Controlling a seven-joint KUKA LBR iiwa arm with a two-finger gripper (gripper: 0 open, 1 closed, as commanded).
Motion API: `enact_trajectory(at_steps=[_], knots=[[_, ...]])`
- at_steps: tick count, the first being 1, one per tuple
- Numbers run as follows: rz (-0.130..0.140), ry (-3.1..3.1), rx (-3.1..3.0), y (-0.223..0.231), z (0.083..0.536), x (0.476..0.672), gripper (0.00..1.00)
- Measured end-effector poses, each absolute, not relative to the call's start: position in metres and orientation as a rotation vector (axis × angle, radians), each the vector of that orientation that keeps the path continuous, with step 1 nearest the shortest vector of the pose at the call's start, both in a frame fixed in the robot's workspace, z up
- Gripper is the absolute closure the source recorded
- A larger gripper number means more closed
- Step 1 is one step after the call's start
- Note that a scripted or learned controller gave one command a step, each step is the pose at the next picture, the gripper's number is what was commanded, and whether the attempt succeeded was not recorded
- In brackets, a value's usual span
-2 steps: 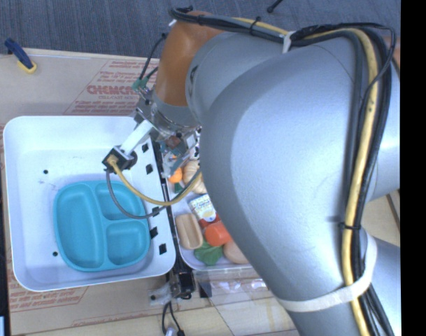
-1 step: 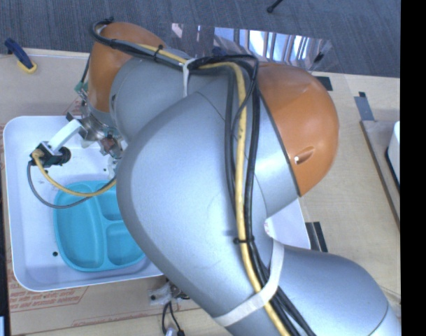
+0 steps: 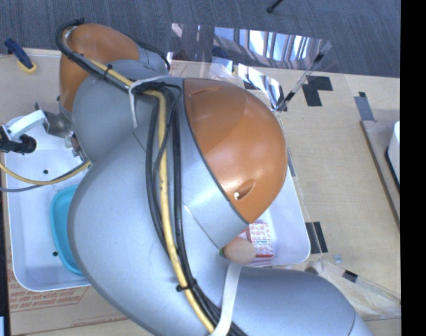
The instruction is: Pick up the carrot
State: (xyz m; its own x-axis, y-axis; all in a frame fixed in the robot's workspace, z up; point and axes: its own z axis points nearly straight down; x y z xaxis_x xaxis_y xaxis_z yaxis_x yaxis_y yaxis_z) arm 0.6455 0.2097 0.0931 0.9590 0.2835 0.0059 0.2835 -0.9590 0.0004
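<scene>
Arm (image 3: 199, 201) covering both bins, carrot hidden

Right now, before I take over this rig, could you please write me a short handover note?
Gripper: hidden, its state cannot be judged; the arm lies across both bins.
Carrot: I cannot find it; the arm covers most of the bin floors.
Visible: a blue item in the left bin; a red-and-white packet and a pale rounded object in the right bin.
Done: nothing I can confirm.
Left: locate the carrot and pick it up.
</scene>
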Motion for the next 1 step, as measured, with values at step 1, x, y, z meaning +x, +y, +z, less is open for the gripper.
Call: enact_trajectory(at_steps=[1], knots=[[0.007,-0.461,-3.108,0.2107,0.0994,0.6441,1.0]])
